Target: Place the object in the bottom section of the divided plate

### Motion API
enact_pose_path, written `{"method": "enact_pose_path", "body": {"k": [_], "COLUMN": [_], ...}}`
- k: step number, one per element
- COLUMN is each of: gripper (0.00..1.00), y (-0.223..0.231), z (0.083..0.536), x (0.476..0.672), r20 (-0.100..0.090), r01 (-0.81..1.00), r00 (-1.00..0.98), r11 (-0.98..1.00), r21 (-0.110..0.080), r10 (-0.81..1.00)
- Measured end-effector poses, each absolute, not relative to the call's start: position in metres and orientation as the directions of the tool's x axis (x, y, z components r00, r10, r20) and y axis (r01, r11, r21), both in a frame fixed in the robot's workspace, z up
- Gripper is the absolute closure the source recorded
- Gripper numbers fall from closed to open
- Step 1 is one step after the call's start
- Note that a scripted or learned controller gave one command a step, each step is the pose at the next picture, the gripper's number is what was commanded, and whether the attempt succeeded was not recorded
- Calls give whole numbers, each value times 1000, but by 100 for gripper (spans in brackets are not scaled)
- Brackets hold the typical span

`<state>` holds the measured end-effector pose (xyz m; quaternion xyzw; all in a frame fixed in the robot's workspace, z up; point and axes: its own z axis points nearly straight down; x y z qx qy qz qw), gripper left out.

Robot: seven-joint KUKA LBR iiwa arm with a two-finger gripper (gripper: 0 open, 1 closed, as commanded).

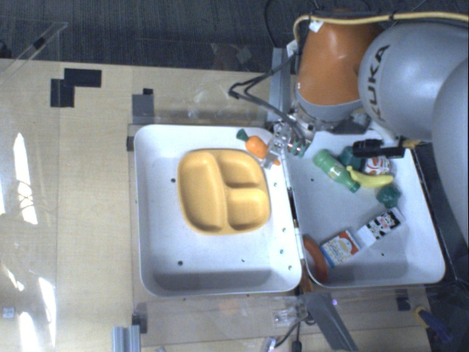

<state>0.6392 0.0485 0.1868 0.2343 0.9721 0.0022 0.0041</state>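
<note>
Judging carrot [254,146] light, stiff, smooth plastic, likely slippery; we favour pinching mid-body. It sits in left bin's [150,218] top right corner, just past plate [220,191]. Gripper [282,147] just beside it; we cannot tell its state.

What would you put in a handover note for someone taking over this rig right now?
Gripper: low over the top right corner of the left bin, beside the carrot. Whether it grips the carrot cannot be told from this view.
Carrot: orange with a green top, at the left bin's top right corner, just off the yellow divided plate.
Plate: in the middle of the left bin, nothing in its sections.
Right bin: green bottle, banana, small cartons.
Done: nothing is on the plate yet.
Left: get the carrot into the plate's bottom section.
</note>
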Motion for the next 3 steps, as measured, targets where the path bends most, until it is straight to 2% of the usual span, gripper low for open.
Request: {"method": "enact_pose_path", "body": {"k": [1,2,3], "gripper": [100,100,100], "y": [40,41,90], "z": [188,187,186], "x": [653,646,638], "r20": [-10,-9,-8], "r01": [317,106,27], "r00": [-948,-994,-1000], "r11": [948,994,1000], "r21": [6,3,3], "r10": [317,106,27]}}
